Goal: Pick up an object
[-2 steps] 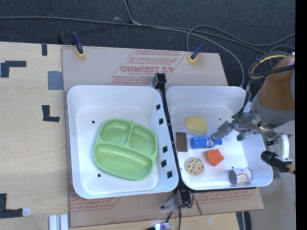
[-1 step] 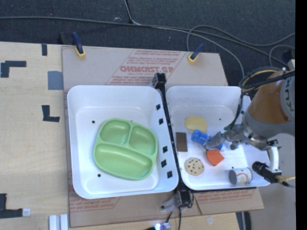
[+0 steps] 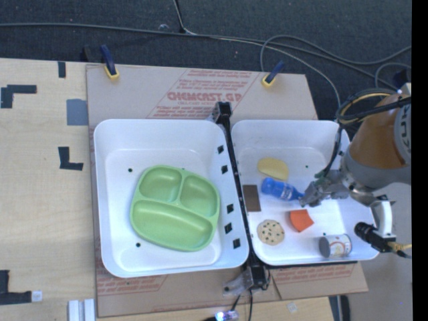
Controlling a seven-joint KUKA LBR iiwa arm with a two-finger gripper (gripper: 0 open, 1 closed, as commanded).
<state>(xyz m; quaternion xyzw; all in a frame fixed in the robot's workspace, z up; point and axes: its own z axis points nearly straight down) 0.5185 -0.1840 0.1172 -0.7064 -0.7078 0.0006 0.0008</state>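
The right bin (image 3: 294,134) holds a yellow rounded piece (image 3: 273,167), a blue bottle (image 3: 279,190) lying on its side, an orange block (image 3: 301,221), a round cookie (image 3: 270,232), a small brown flat piece (image 3: 251,198) and a small can (image 3: 335,245) lying near the front right corner. My gripper (image 3: 314,196) hangs low over the bin's right half, just right of the blue bottle's cap end and above the orange block. Nothing shows between its fingertips.
The left bin (image 3: 110,152) holds a green divided plate (image 3: 176,207). A black divider (image 3: 229,179) runs between the two bins. Two clamps (image 3: 109,64) hold the cardboard at the back. Cables cross the dark floor behind.
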